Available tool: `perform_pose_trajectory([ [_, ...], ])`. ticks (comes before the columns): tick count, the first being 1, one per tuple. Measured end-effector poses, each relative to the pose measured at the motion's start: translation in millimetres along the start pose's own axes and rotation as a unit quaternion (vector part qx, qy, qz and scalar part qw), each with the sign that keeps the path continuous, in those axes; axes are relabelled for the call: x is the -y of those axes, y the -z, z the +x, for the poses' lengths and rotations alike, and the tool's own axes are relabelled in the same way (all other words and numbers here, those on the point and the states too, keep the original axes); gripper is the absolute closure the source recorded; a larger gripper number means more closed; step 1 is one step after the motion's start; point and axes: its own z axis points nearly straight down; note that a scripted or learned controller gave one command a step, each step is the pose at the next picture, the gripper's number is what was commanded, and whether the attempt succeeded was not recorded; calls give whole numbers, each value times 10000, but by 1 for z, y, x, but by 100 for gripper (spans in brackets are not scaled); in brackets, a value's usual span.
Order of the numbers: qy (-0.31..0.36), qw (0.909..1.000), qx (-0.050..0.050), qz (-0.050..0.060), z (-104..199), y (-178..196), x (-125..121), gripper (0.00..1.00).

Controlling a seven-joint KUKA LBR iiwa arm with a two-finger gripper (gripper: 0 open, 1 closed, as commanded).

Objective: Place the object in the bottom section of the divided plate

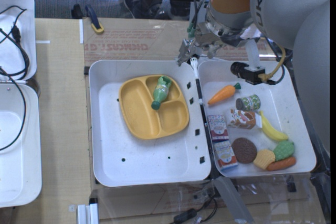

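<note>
One fixed cam above bench [58, 113], angled down on both bins, moderately close.

Green bottle [160, 92] lies across yellow divided plate [152, 107] in left bin [105, 155].

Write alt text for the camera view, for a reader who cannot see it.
A green bottle lies across the upper sections of a yellow divided plate in the left white bin. The gripper hangs above the bins' shared far edge. The right bin holds toy food, including a carrot and a banana.
</note>
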Motion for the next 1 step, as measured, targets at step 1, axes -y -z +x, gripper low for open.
perform_pose_trajectory([
  [1,-676,9977,-6,31,50,-28,-12,0],
])
